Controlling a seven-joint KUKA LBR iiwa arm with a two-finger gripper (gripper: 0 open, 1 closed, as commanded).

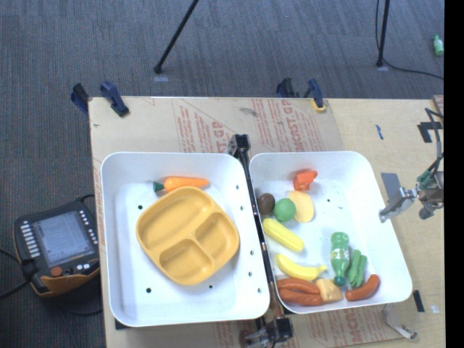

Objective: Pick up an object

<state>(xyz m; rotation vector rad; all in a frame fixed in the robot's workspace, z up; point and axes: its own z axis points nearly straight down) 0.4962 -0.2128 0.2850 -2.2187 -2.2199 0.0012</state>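
At the right edge, beside the right bin [362, 167], the gripper [417, 194] is hanging over the bench; whether it is released or clenched cannot be told. The right bin is holding a red pepper [305, 179], a green ball [284, 209], a corn cob [283, 235], a banana [299, 269], a green bottle [338, 255], a sausage [362, 288] and other toy food. In the left bin [123, 194] a yellow divided plate [188, 234] is lying, with a carrot [181, 183] just beyond its far edge.
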